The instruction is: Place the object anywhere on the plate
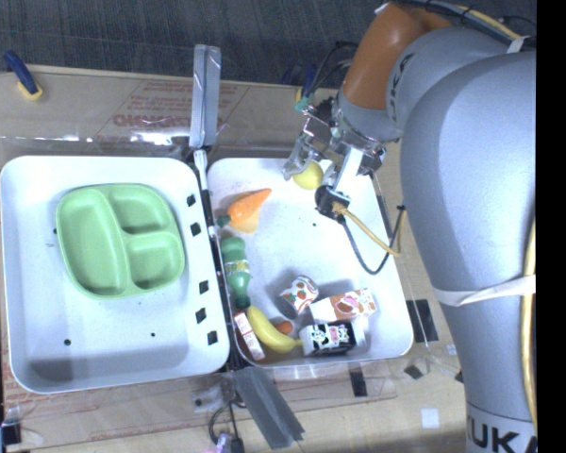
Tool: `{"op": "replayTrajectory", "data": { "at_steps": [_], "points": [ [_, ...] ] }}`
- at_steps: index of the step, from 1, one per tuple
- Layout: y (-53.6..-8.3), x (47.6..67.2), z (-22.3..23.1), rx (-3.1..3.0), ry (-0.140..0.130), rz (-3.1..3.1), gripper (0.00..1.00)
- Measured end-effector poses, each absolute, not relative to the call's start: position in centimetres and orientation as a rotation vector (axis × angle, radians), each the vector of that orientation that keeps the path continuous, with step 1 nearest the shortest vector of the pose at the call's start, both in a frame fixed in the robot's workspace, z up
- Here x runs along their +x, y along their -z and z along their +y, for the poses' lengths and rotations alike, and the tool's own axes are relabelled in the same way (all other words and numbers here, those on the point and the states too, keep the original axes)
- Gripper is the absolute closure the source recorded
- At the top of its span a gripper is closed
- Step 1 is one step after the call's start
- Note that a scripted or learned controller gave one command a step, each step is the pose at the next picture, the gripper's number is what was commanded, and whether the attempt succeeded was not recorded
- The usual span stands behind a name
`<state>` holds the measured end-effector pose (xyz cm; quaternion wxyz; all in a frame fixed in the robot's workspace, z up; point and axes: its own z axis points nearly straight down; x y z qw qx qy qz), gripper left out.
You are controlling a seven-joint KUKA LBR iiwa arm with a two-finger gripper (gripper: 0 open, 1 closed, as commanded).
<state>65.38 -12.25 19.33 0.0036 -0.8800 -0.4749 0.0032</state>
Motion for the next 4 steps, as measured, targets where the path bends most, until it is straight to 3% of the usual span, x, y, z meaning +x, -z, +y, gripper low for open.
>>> {"op": "replayTrajectory", "data": {
  "at_steps": [1, 2, 3, 4],
  "points": [
    [-21.4, 65.4, -8.4, -2.720, -0.002, -1.568, 1.00],
    [-19.3, 63.5, -3.5, -2.420, -0.009, -1.996, 1.00],
    [-19.1, 65.6, 8.3, -2.330, -0.003, -2.105, 1.00],
    [-19.1, 65.6, 8.3, -2.331, -0.003, -2.105, 0.00]
  ]
}}
